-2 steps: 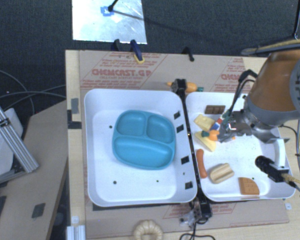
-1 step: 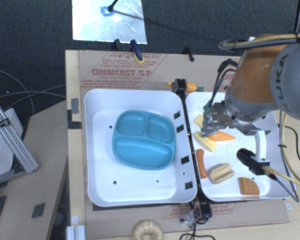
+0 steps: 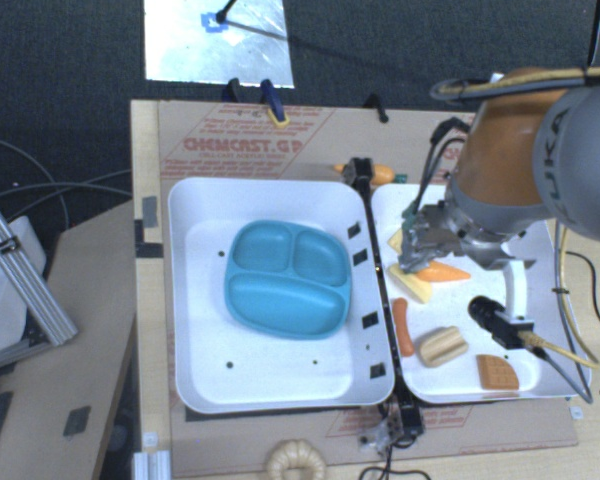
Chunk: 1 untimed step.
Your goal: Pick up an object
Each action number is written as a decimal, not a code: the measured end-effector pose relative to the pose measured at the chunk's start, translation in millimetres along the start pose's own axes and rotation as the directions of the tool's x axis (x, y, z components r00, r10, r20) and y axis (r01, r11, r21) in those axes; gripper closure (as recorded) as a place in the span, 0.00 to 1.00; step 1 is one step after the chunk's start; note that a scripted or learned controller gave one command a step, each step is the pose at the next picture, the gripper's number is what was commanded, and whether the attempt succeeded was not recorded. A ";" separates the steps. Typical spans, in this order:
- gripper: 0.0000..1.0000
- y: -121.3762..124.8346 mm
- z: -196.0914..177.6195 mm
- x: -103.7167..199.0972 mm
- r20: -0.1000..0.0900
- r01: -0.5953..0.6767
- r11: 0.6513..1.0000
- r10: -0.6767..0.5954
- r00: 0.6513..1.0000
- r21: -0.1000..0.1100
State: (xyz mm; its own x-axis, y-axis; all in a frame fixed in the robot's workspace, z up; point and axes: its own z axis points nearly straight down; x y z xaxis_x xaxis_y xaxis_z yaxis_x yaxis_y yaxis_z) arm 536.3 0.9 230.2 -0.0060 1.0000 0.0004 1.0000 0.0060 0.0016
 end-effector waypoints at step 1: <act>1.00 -2.2 -3.8 7.5 0.000 0.001 1.000 -0.001 1.000 0.000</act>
State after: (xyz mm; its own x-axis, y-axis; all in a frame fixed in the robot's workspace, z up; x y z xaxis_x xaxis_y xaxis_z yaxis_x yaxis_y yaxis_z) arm 534.1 8.4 234.0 -0.0066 1.0000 0.0008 1.0000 0.0066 0.0020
